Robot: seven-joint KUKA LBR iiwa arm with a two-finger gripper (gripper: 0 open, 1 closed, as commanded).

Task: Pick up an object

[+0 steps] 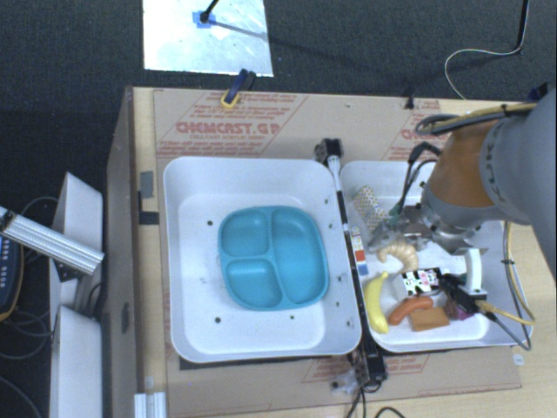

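We see the grey arm reaching in over the right bin on the counter, its gripper low above a pale croissant; whether it is apart or together we cannot tell. Just beside the croissant lie a banana, a sausage, a brown bread piece and a small printed card. The left bin holds a blue divided plate.

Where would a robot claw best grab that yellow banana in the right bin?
Probably mid-length on the banana, from straight above, fingers across its narrow width. It lies flat along the right bin's left wall, so one finger needs the slim gap there; the orange sausage crowds its lower end.
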